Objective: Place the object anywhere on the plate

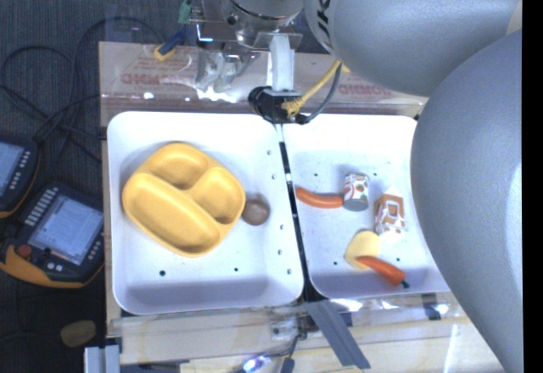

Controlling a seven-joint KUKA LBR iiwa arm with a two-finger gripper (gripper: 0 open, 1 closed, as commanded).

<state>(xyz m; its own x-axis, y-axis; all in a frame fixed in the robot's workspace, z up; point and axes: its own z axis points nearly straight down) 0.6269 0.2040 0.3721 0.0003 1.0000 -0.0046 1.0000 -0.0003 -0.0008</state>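
Small brown round object (255, 211) lies on the floor of the left bin (144, 130), touching or just beside the right edge of the yellow sectioned plate (181, 197), not on it. Gripper (222, 68) hangs above the bench beyond the far rim of the left bin, well apart from object and plate; grip state cannot be told from this angle, and nothing is seen in it. Right bin (339, 138) holds an orange sausage-shaped piece (318, 198), a small can (356, 190), a small carton (389, 214), a pale yellow wedge (363, 245) and a carrot (382, 268).
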